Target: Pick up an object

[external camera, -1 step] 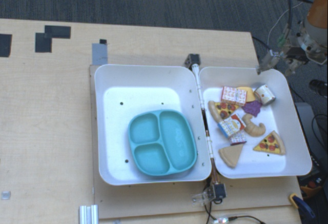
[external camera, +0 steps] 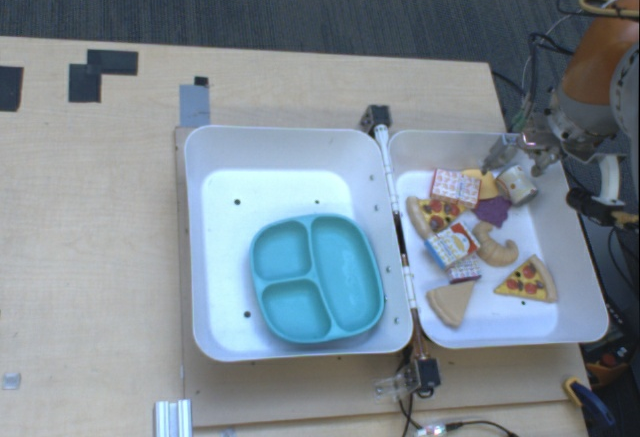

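My gripper (external camera: 519, 161) hangs over the far right corner of the right bin (external camera: 575, 255), its two fingers spread apart. Just below them lies a small beige block (external camera: 516, 187), not clearly between the fingers. Toy food lies in this bin: a chequered box (external camera: 455, 187), a yellow piece (external camera: 487, 186), a purple piece (external camera: 492, 211), a pizza slice (external camera: 434, 215), a small carton (external camera: 450, 245), a tan curved piece (external camera: 496, 248), a second pizza slice (external camera: 527, 280) and a tan wedge (external camera: 452, 303).
The left bin (external camera: 215, 225) holds a blue divided plate (external camera: 317, 277). A rail (external camera: 392, 215) separates the two bins. Cables and the grey arm with its orange band (external camera: 598, 50) crowd the right side. Wooden bench surface (external camera: 90, 245) stretches to the left.
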Robot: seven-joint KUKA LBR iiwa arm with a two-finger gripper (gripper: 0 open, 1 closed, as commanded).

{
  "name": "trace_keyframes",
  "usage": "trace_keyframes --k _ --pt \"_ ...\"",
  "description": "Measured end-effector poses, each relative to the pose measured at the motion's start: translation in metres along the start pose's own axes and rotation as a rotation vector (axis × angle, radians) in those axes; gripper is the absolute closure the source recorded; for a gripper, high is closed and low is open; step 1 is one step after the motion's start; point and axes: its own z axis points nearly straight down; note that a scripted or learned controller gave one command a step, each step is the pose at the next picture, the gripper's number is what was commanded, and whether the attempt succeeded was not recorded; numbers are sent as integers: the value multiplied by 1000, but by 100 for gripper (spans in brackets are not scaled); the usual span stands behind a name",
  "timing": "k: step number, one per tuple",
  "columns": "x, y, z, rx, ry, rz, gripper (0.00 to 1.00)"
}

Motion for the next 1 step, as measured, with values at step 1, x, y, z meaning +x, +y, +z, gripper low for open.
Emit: trace_keyframes --k 1 --pt "19 -57 33 -10 -2 1 0"
